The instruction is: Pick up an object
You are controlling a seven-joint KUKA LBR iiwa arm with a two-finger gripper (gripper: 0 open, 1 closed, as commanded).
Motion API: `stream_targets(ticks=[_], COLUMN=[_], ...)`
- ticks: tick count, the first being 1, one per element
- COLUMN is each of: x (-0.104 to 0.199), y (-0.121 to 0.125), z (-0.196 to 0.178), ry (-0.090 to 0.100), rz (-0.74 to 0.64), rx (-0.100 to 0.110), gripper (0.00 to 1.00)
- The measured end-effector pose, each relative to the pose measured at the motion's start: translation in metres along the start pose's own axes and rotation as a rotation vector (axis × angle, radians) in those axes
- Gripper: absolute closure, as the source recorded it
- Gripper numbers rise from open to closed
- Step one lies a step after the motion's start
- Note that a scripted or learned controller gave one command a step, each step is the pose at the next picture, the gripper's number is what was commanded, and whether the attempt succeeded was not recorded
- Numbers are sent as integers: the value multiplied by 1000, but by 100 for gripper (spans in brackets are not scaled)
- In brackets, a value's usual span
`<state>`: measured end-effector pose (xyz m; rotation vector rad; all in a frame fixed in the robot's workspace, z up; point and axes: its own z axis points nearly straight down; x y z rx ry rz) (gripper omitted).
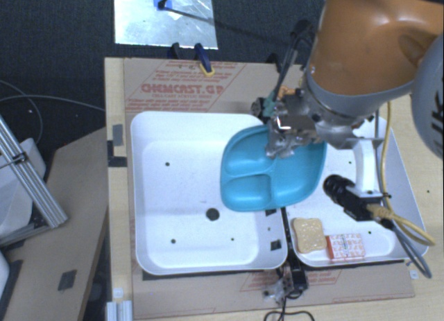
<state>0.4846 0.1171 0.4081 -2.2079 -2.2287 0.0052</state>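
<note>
- Blue dish [270,172] sits across the wall between left bin [159,195] and right bin [378,242].
- Gripper [281,139] is at the dish's far rim; can't tell if it's clamped.
- Risk: a rim-only hold lets the dish pivot and slip out.

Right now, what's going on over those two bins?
The arm's gripper is down at the far rim of a blue dish that straddles the divider between the left bin and the right bin. A grip on it cannot be confirmed. A tan slice and a red-and-white packet lie in the right bin's near end.
</note>
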Motion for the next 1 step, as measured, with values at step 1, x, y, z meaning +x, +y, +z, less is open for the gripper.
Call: stream_targets(ticks=[1], x=[-3], y=[2], z=[-12], ry=[-1], rz=[-2], rx=[-5], gripper=[100])
